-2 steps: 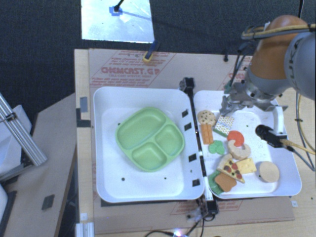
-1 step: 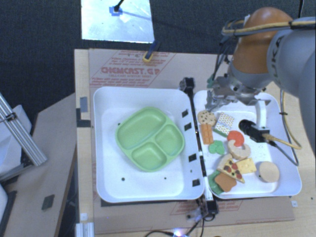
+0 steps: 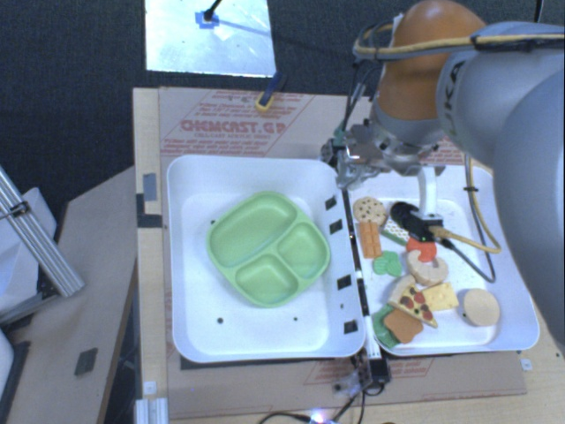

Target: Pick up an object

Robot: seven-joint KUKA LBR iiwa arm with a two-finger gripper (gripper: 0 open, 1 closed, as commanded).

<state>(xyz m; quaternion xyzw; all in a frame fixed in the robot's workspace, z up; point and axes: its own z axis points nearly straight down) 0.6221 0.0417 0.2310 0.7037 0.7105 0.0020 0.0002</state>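
Fingers [image 3: 344, 177]: pointing down over the far end of the rim shared by the two bins; how far they are spread cannot be told from this angle, and nothing shows between them. Far left, a silver metal rail [image 3: 40, 246] slants beside the tan counter [image 3: 97, 237]. Cardboard sheet [image 3: 234, 126] with red lettering lies under the bins at the back; a shiny foil square [image 3: 209, 23] sits beyond it. Left bin [image 3: 203, 325] holds one green three-compartment plate [image 3: 267, 248], upright, turned at an angle, roughly mid-bin. Black clips [image 3: 336, 228] run along the shared rim. Grey arm [image 3: 512, 104] with its orange band [image 3: 424, 60] enters from the right and hangs over the far part of the right bin [image 3: 459, 336]. Task things are the toy foods, all in the right bin, clustered towards its left and near side: chocolate-chip cookie [image 3: 368, 208] closest to the fingers, just below them and apart from them; orange wafer stick [image 3: 370, 237] touching the cookie's near edge; green piece [image 3: 386, 263]; red piece [image 3: 422, 248] resting on a round bread slice [image 3: 430, 269]; pizza slice [image 3: 413, 303] beside a yellow cheese square [image 3: 444, 297]; brown toast [image 3: 402, 327] on a green leaf [image 3: 382, 323] at the near left corner; tan bun [image 3: 481, 307] furthest right, slightly apart from the cheese.
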